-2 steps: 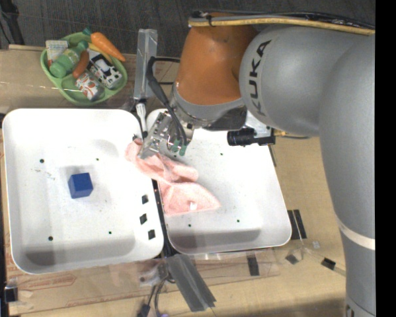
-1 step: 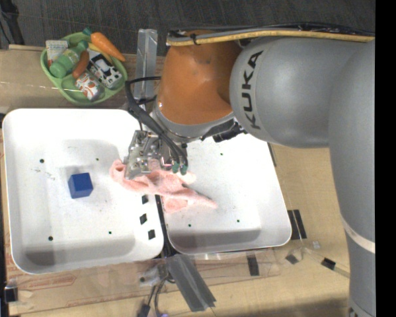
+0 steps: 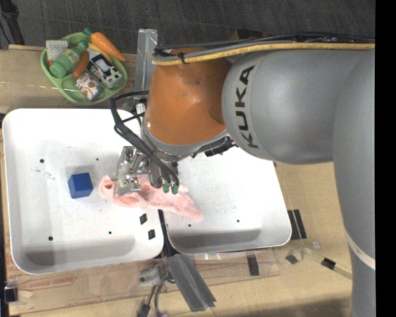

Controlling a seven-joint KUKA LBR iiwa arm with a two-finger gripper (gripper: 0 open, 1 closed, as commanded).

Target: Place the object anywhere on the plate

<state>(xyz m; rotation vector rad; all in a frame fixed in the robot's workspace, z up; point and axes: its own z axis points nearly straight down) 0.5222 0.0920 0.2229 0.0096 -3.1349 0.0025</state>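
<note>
From the camera view, my hand (image 3: 139, 177) sits just left of the frame's centre, hanging below the orange band of my arm (image 3: 184, 107), which comes in from the right. It is right over the seam where the two white bins meet, above the inner edge of the left bin (image 3: 26, 177).

Directly under it lies a pink, floppy thing (image 3: 164, 202), which could be a soft plate or the object itself; I cannot tell which. Its long axis runs from the middle left down toward the lower right, draped across the wall between the left bin and the right bin (image 3: 250, 203). My hand covers its upper left end. Whether I am gripping it or merely touching it, I cannot tell, because the metal parts hide the contact.

The blue cube (image 3: 80, 184) rests on the floor of the left bin, to the left of my hand and just apart from the pink thing's left end. If the cube is what I must move, it lies leftward of me, close by.

In the upper left, on the worktop, a green bowl (image 3: 65, 88) holds toy food.
</note>
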